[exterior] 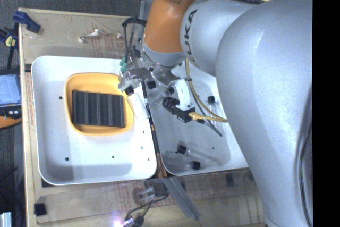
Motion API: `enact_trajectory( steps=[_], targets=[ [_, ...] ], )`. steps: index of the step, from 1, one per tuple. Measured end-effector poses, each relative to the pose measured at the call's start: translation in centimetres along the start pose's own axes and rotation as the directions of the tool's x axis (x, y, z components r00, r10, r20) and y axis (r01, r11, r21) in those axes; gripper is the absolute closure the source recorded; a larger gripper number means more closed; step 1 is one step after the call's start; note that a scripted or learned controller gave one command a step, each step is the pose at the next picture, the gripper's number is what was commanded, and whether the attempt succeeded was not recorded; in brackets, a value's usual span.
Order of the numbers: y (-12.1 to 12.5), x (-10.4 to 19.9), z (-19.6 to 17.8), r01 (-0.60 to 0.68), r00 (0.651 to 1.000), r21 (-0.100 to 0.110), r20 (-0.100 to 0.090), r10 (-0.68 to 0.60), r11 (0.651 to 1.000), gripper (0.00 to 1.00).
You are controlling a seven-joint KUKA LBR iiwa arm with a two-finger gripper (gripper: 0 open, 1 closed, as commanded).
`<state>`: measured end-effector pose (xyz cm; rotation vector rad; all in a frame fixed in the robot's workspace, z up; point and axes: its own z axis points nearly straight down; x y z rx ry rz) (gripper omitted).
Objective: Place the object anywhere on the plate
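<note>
I am observing the grey arm with its orange band [164, 21] reaching in over the divide between the two shallow white plastic bins. The two-finger gripper [129, 84] is hanging at the right edge of the yellow-orange rounded plate [95, 81], which is lying in the left bin [48, 114] and carrying a dark ribbed rectangular insert [99, 109].

Task object: a small white oblong piece [137, 106] is lying just beside the plate's right rim, below the gripper. I am judging this to be the object, though I am not certain (it is small and partly shadowed). I cannot tell how far apart the fingers are standing, nor whether anything is held.

Risks: the object is resting on or just past the rim, so it is liable to slide off into the bin. A descent here is liable to strike the rim and shift the plate.

Surface and room: the wooden desk [69, 29] is bearing both bins. The right bin [212, 162] is holding small dark and clear items [186, 157]. Dark carpet is showing beyond.
</note>
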<state>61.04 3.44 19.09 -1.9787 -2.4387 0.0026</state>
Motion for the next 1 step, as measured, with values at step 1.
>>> enact_trajectory(
  steps=[1],
  targets=[
    [0.00, -0.06, -0.02, -0.001, 1.000, 0.000, 0.000, 0.001, 1.000, 0.00]
  ],
)
